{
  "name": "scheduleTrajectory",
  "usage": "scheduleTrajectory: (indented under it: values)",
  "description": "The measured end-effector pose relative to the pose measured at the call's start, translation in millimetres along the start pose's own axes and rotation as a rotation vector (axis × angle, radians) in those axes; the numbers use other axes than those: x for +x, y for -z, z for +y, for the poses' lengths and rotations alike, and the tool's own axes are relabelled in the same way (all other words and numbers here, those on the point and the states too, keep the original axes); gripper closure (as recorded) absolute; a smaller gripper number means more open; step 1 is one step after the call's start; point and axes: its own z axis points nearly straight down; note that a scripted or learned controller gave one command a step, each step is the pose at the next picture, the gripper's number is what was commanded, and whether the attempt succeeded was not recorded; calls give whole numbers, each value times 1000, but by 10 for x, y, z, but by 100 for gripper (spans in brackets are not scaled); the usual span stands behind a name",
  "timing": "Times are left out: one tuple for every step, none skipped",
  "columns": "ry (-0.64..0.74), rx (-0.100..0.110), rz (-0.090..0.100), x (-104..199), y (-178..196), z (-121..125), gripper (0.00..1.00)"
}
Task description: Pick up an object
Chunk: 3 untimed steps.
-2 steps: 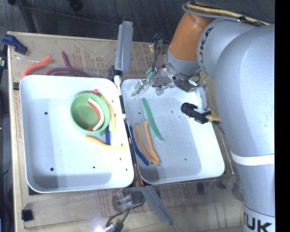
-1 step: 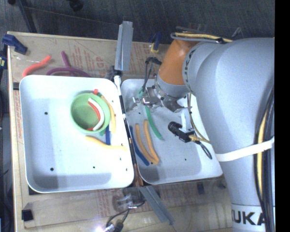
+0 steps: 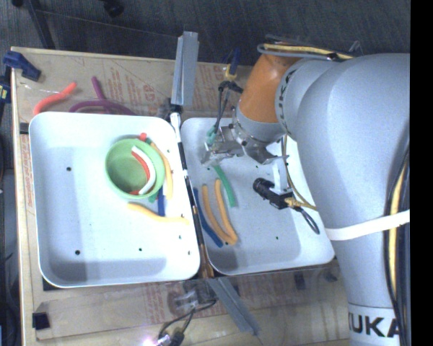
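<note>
My gripper point(image 3: 216, 150) reaches down into the back left part of the right bin point(image 3: 274, 254), under the orange wrist band. Its tips sit just above the top end of a green stick point(image 3: 226, 186). Orange sticks point(image 3: 222, 211) and a blue stick point(image 3: 206, 225) lie beside the green one along the bin's left side. Nothing shows between the fingers. In the left bin point(image 3: 79, 258) a green bowl point(image 3: 130, 168) holds a red and a white piece, with yellow point(image 3: 155, 213) and blue pieces next to it.
The big grey arm covers the right side of the right bin. A black cable connector point(image 3: 268, 191) hangs over the bin's middle. A metal divider bar point(image 3: 184, 67) stands between the bins at the back. Red and purple pieces point(image 3: 94, 103) lie on the bench behind the left bin.
</note>
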Motion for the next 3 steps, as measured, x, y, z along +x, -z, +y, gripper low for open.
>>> scheduleTrajectory:
  values:
    - [1,0,0,3,0,0,0]
    - [6,0,1,13,100,7,100]
    - [7,0,1,15,98,6,0]
